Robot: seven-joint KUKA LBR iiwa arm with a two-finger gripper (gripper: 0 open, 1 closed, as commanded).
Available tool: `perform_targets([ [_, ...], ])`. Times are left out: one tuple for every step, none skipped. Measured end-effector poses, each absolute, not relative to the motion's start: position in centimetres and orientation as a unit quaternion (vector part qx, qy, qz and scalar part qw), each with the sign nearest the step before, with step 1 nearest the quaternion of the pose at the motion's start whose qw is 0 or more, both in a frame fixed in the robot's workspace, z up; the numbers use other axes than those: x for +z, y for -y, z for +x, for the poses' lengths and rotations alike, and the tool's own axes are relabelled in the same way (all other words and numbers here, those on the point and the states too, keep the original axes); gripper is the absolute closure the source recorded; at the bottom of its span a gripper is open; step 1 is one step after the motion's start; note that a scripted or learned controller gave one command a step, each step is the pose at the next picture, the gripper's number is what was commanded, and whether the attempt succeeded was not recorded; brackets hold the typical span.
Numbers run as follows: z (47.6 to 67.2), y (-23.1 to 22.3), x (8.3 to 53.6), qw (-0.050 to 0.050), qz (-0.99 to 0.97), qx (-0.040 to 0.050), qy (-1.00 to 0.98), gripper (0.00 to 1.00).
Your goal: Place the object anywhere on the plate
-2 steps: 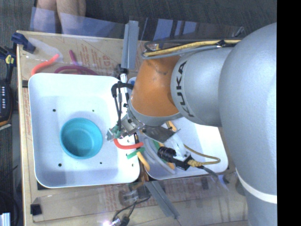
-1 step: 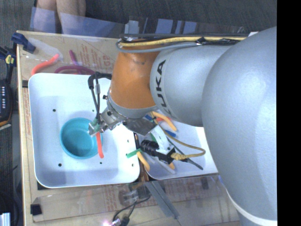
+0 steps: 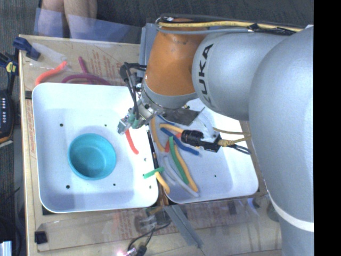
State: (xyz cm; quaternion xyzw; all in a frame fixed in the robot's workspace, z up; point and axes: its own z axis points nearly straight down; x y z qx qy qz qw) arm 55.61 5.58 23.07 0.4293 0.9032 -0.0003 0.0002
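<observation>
Single fixed camera above bench (image 3: 106, 55), angled down, both bins (image 3: 53, 111) framed.

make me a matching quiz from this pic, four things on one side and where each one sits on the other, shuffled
Things:
1 blue plate
2 red strip
3 green piece
4 yellow strip

Places:
a in the right bin
b on the rim between the two bins
c flat in the left bin
d just under the gripper

Pairs: 1-c, 2-d, 3-b, 4-a
</observation>
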Motion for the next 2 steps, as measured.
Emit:
perform_targets([
  [52.11, -13.06, 11.56, -0.003, 0.39, -0.0017, -0.921, 1.0],
  [52.2, -12.86, 11.61, -0.001, 0.391, -0.0023, -0.92, 0.0],
])
